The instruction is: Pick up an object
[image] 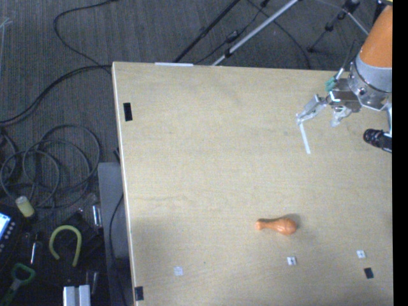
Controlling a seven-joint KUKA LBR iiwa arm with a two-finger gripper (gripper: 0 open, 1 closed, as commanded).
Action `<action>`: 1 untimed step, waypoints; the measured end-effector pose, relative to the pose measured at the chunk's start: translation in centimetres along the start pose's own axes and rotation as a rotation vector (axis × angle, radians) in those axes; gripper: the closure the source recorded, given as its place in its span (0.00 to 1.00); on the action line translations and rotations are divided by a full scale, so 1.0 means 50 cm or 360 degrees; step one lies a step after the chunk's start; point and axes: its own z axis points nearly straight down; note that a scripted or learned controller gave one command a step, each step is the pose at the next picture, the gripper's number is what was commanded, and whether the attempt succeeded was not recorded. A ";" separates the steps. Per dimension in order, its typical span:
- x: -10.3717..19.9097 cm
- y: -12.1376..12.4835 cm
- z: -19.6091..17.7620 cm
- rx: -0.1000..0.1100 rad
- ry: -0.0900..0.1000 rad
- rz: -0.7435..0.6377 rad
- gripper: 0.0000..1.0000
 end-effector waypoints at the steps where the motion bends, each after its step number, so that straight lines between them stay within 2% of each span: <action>1: -0.006 0.045 0.226 0.0001 -0.0006 -0.0168 0.00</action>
